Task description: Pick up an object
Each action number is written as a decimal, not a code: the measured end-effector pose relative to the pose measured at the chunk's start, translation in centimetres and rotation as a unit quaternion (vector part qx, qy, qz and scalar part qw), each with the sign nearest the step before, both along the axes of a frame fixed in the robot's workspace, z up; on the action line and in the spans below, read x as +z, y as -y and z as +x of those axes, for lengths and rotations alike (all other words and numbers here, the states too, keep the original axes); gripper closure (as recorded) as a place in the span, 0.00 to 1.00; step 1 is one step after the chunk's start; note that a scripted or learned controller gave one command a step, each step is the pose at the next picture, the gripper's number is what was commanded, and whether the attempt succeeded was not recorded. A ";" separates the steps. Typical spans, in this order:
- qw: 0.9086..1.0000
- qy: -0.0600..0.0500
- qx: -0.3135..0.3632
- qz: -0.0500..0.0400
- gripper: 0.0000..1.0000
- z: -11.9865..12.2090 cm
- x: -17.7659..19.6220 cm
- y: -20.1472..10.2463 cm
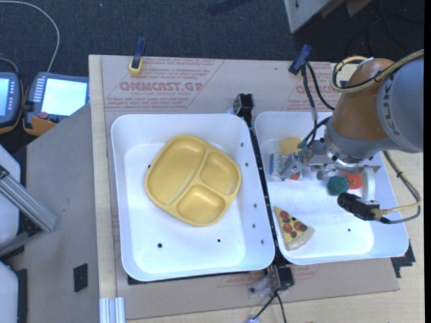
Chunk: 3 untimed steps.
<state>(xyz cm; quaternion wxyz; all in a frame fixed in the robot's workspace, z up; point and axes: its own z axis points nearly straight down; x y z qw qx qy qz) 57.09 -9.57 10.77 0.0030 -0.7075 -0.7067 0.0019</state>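
In the right bin [350, 244], my gripper [293, 167] reaches in near the far left part. A small yellow object [289, 145] lies just beyond it and a blue piece [275, 164] sits at its left. A green and red toy [342, 182] rests under the wrist, partly hidden. A toy pizza slice [293, 228] lies near the front left of that bin, apart from the gripper.
The left bin [135, 247] holds a yellow divided plate [193, 179]. A black divider with clamps [259, 180] runs between the bins. A black cable connector [357, 206] hangs over the right bin. Monitors [60, 96] stand off the bench at left.
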 end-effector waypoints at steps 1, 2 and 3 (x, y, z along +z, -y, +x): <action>1.000 0.004 0.000 -0.001 1.00 0.2 1.4 0.0; 1.000 0.007 0.001 -0.002 1.00 1.3 6.8 0.4; 1.000 0.007 0.001 -0.001 1.00 1.4 11.8 0.4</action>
